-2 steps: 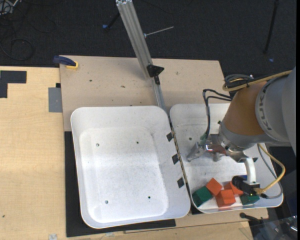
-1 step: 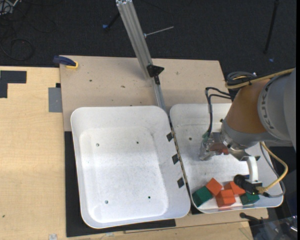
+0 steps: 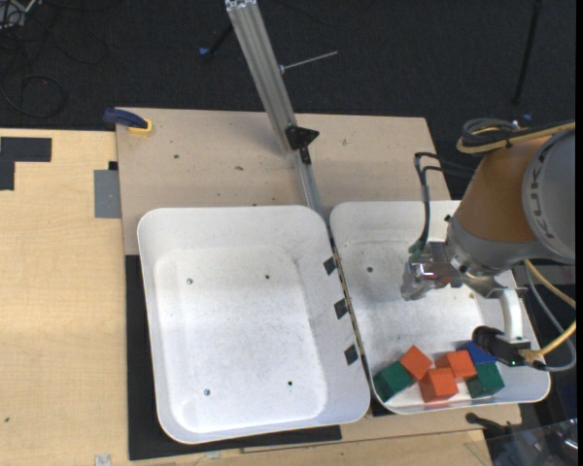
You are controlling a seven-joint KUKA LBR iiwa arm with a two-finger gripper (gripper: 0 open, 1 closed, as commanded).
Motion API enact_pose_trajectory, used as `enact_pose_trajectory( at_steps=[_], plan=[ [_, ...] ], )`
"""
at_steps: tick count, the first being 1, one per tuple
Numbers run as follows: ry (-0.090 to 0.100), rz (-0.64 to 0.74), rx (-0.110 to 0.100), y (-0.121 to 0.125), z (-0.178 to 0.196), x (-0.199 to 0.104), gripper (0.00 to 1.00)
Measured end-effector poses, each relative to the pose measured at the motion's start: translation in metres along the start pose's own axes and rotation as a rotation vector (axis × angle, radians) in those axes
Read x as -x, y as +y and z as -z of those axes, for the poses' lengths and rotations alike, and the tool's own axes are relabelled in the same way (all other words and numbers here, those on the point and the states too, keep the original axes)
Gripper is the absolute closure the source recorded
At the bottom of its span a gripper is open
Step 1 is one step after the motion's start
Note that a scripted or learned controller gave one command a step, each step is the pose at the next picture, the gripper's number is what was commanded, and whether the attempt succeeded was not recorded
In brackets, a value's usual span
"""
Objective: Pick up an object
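Hovering over the middle of the right bin (image 3: 389, 241), the gripper (image 3: 423, 278) is seen at the right of the frame, above bare white floor and well apart from the cluster of blocks in that bin's lower right corner. How far the fingers are parted cannot be told from this slanted view, since the metal end is small and partly masked by the wrist; nothing is seen held between them. The candidates for the pick are gathered together: a green block (image 3: 394, 379), an orange block (image 3: 417, 362) just above it, another orange block (image 3: 439, 384), a third orange block (image 3: 461, 363), a blue block (image 3: 480, 353) partly hidden behind it, and a second green block (image 3: 486, 381) near the rim. The left bin (image 3: 175, 231) carries no part in this step. The approach stage is judged to be in hand; a move toward the lower right is called for, followed by a descent onto one block, the outlying green one being perhaps the least crowded.
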State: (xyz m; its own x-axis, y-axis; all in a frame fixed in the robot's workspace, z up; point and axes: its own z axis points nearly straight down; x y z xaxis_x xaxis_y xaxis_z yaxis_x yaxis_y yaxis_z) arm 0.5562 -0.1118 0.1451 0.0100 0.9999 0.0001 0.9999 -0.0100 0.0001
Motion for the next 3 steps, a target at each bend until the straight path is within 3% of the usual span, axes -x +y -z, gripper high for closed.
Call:
enact_pose_trajectory(
  at_steps=[1, 2, 3],
  plan=[
    [0.0, 0.01, 0.001, 0.003, 0.044, -0.004, 1.0],
    [0.0, 0.01, -0.001, 0.003, 0.056, -0.003, 1.0],
    [0.002, 0.013, -0.005, -0.01, 0.055, -0.057, 1.0]
  ],
)
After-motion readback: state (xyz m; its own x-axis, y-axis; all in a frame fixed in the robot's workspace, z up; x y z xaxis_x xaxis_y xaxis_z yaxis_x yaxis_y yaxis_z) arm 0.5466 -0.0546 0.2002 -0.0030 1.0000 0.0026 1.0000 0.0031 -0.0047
